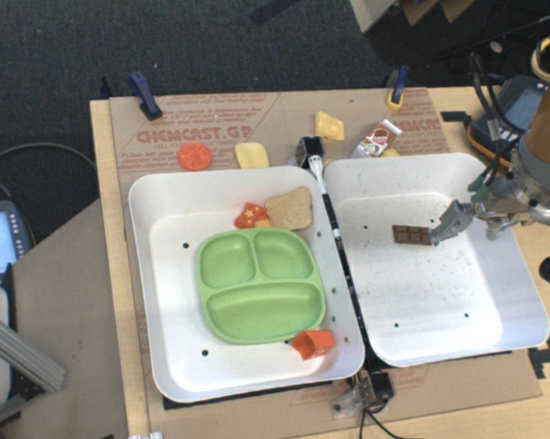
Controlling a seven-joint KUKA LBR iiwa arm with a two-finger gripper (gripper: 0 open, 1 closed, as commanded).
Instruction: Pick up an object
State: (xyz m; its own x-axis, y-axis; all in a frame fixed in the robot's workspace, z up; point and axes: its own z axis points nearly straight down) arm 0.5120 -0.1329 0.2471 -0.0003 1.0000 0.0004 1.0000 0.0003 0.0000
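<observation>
one chocolate bar (411, 235) lying flat, long axis left-right, claw (442, 229) at its right end

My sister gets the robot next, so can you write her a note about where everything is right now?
Hand: low in the right bin, its tip right beside the brown chocolate bar. I cannot tell if it grips the bar.
Left bin: green divided plate, toast slice and red piece behind it, orange block at its front edge.
On the cardboard behind the bins: red disc, two yellow pieces, small packet.
Done: nothing lifted yet.
Left: grip one object and raise it.
</observation>
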